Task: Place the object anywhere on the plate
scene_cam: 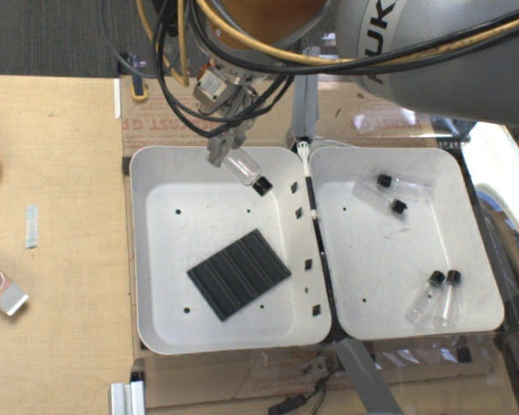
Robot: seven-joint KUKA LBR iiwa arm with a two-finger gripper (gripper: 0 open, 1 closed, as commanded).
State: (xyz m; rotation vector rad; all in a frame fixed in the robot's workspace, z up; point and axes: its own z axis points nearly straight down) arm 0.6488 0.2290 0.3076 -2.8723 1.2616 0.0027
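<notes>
Presently the gripper [227,150] sits at the upper centre of the frame, over the far rim of the left bin [156,232]. A clear vial with a black cap [247,173] slants down and to the right from the fingertips; its clear end meets the fingers [218,152], and its capped end hangs over the upper part of the bin floor. The fingers appear closed on that clear end, though the contact is small in the frame and partly masked by cables [177,67].

The plate [239,273], a dark ribbed rectangle lying at an angle, rests on the floor of the left bin, lower centre of that bin. Nothing lies on it. The held vial is well apart from it, toward the upper edge of the bin.

The right bin [467,232] holds further vials: two [389,190] in its upper left part, two [439,294] at its lower right.

Assessment: pick-up appears done, with the vial clear of the bin floor so far as the slant view allows. Transfer and release remain. The vial must be carried toward the lower part of the frame, brought over the plate and set down. As the grasp is at one end, the vial may swing or slip in transit; being round, it may roll off the plate on release.
</notes>
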